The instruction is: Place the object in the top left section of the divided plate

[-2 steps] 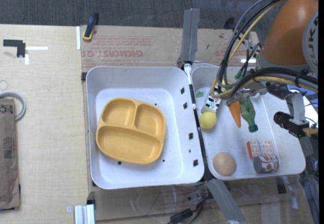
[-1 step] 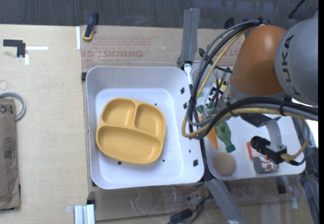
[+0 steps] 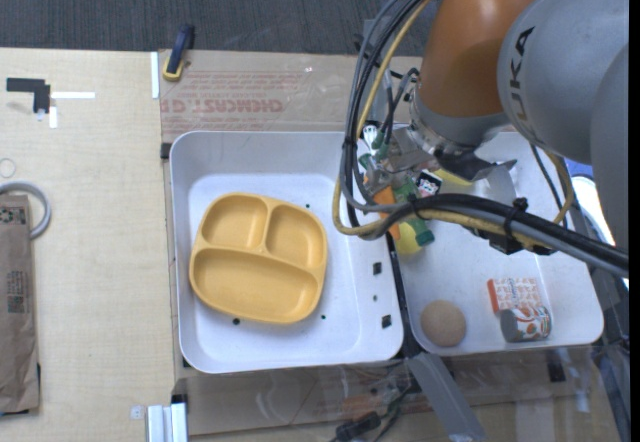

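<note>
The bench (image 3: 80, 260) spreads pale and wood-coloured across the left, with a strip of brown cardboard (image 3: 260, 95) lying along its upper part. The grey arm (image 3: 570, 40) with its orange band (image 3: 475, 40) reaches in from the right and hangs over the seam where the two bins meet, trailing a loop of black and yellow cables (image 3: 470, 210). The left bin (image 3: 345, 330) holds the yellow divided plate (image 3: 260, 258), which sits toward the bin's left side with all three sections bare. The right bin (image 3: 580, 330) holds a round brownish ball (image 3: 443, 322) near its lower left corner and a small red, white and grey can (image 3: 520, 310) lying to the right of the ball. The claw (image 3: 405, 200) points down at the upper left of the right bin, mostly buried under cables, so I cannot tell how it stands. Just below it lies a small yellow, orange and green object (image 3: 410, 233), close against the bin's left wall; whether the claw touches it cannot be made out. That object lies well apart from the plate, to its right, across the bin walls.
</note>
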Controlling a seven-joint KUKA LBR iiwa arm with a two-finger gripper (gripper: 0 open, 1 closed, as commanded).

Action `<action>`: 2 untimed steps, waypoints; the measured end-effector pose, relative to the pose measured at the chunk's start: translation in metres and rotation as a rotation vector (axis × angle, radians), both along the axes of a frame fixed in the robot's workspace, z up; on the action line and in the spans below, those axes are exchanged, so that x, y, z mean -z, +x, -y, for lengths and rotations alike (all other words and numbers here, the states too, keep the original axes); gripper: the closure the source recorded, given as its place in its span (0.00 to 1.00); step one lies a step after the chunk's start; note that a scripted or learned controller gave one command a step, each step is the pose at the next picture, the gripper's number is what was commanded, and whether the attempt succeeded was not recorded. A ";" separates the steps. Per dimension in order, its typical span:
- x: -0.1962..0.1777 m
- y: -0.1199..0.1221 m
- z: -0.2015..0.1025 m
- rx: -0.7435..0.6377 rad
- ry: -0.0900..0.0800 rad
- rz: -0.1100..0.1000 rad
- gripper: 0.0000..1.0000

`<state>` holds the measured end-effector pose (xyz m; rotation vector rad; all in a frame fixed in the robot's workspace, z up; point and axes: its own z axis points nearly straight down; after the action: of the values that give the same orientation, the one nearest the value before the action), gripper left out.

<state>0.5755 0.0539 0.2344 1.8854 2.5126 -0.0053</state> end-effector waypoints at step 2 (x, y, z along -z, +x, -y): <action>0.000 -0.028 -0.029 -0.008 0.000 -0.001 1.00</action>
<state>0.5475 0.0824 0.2345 1.8751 2.5211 -0.0063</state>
